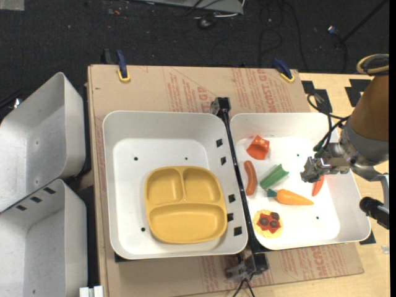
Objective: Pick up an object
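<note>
A: Nearest, right bin point(346, 231)?
B: Flat round pizza toy point(268, 223); then glossy tapered carrot point(293, 197), green wedge point(273, 176), sausage point(250, 177); farthest, red pepper point(258, 147).
A: Gripper point(314, 171)?
B: Above a red chili point(318, 185), right of carrot; jaws' state unclear.
A: Left bin point(117, 166)?
B: Yellow sectioned plastic plate point(184, 204).

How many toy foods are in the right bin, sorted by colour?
Red: 3, the pepper, the sausage and the chili
Green: 1, the bean
Orange: 1, the carrot
Mixed: 1, the pizza
Total: 6
</note>
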